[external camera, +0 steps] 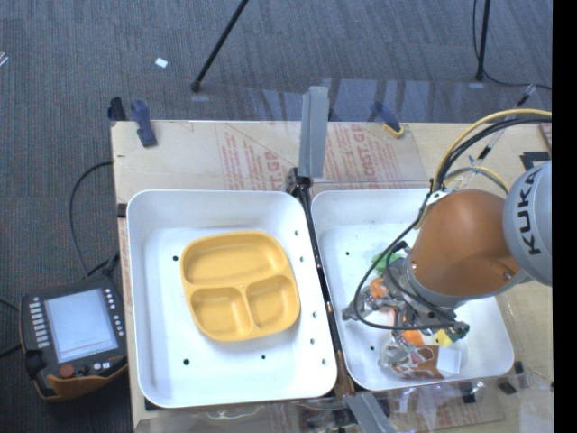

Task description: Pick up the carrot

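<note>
Nearest the camera, along the front edge of the right bin (356,373), a clear crumpled packet (416,361) with brown contents lies against the front wall, a small white piece at its right end. Just behind it, small orange pieces show among a tangle of dark cables; the orange bit (413,337) just under the wrist looks like the carrot, though most of it is hidden and I cannot be sure. The tool (407,318) sits low over this clutter, under the arm's orange band (460,242), and whether it is parted or closed, or has hold of anything, cannot be told. A scrap of green (389,258) shows at the band's left side, further back in the same bin.

To the left, the left bin (153,242) holds a yellow divided tray (240,284) with three compartments, lying flat near its middle. A teach pendant (74,332) rests on the floor off the surface's left side.

Further back, bare brown surface (234,152) stretches behind both bins, with a grey upright post (314,133) at the seam between them and blue clamps at the back corners. Beyond lies grey carpet with tripod legs.
</note>
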`<state>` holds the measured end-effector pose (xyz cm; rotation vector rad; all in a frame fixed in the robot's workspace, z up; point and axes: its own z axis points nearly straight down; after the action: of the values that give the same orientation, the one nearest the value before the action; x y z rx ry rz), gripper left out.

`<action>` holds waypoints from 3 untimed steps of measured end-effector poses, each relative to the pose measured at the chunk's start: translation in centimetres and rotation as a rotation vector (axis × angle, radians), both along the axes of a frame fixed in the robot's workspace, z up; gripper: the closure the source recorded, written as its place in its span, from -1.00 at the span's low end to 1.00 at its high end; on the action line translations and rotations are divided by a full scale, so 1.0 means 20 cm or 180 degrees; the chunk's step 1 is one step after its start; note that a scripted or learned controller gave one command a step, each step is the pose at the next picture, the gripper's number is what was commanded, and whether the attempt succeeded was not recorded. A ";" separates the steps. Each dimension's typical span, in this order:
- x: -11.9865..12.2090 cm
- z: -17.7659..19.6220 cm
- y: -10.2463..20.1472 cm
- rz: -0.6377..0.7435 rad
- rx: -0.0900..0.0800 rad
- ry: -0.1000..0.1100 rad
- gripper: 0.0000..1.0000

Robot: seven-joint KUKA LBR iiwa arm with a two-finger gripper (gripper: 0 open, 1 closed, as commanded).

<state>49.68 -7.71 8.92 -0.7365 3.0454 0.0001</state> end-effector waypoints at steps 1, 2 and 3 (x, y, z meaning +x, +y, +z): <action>-0.01 0.03 0.01 0.0015 0.0007 0.0020 1.00; -0.04 0.49 0.26 -0.1695 0.0004 0.0027 1.00; -0.10 0.48 0.13 -0.2706 0.0003 0.0041 1.00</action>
<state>47.61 -5.02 18.58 0.5873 3.0905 0.0006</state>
